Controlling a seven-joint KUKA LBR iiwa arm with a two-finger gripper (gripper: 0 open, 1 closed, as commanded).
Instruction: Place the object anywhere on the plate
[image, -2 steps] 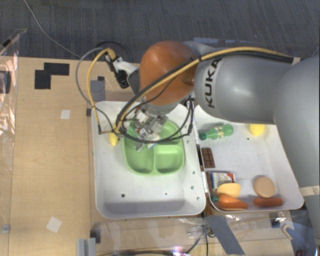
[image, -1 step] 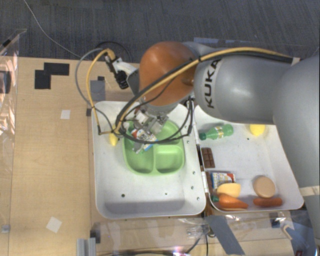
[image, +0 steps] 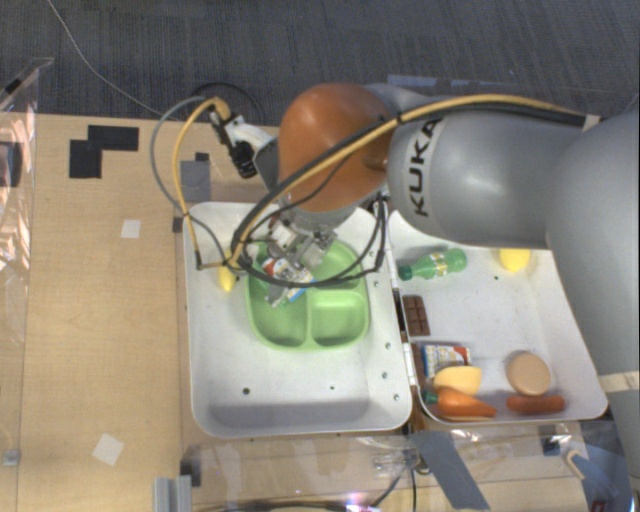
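Arm (image: 480, 170): grey, orange band above the wrist, reaching in from the right and hanging over the left bin.
Tool (image: 292, 255): low over the back part of the green plate, among yellow and black cables; cannot tell whether apart, together or clamped on anything.
Plate (image: 335, 325): green, divided into compartments, lying in the left bin (image: 290, 400) toward its back half.
Task's thing: not sure which one; a small cluttered shape with red and blue specks (image: 290, 270) directly under the tool, at or just above the plate's back compartment, too blurred to name or to tell resting from carried.
Yellow piece (image: 227, 280): small, on the left bin's floor just beside the plate's left rim, off the plate.
Right bin (image: 560, 300): green bottle (image: 432, 265), yellow item (image: 514, 261), dark brown bar (image: 418, 316), small printed packet (image: 445, 355), yellow fruit-like item (image: 458, 379), carrot (image: 465, 405), round tan item (image: 528, 373), reddish sausage-like item (image: 535, 404).
Done so far: judged, tool brought to the plate, roughly where a release would count.
Left to do: judged, confirm the thing lies on the plate, then lift clear; front compartments of the plate look bare.
Progress: probably late, near release, yet unconfirmed.
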